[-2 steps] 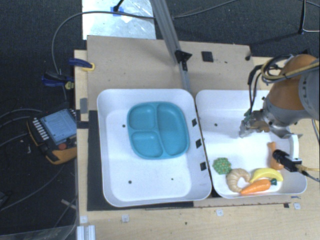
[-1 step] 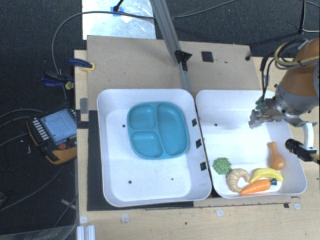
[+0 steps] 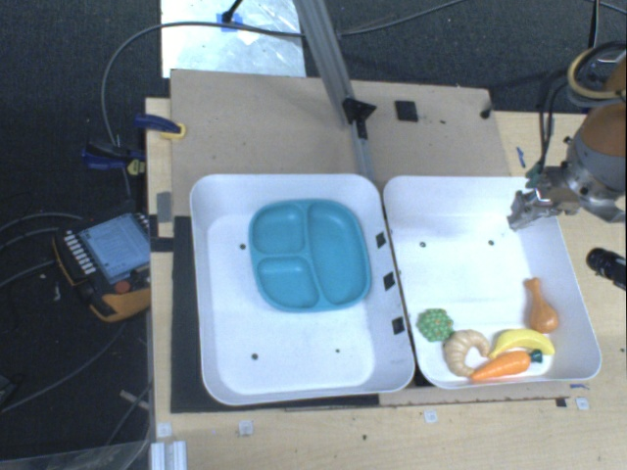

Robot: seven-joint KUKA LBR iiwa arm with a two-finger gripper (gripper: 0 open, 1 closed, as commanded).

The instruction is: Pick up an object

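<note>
Gripper [image 3: 526, 209]: jaw state cannot be told. Drumstick [image 3: 540, 306]: nearest of 5 toys, directly below-frame, long axis near-vertical.

Dark carpet [image 3: 69, 27] surrounding bench. Tan board [image 3: 265, 125] lying over bench top, black mat [image 3: 181, 311] showing at its left edge. Cables [image 3: 127, 57] trailing across carpet. Shiny sheet [image 3: 235, 27] reflecting light at top. Grey pole [image 3: 328, 47] slanting down over board. Pendant [image 3: 108, 262] resting at left.
</note>
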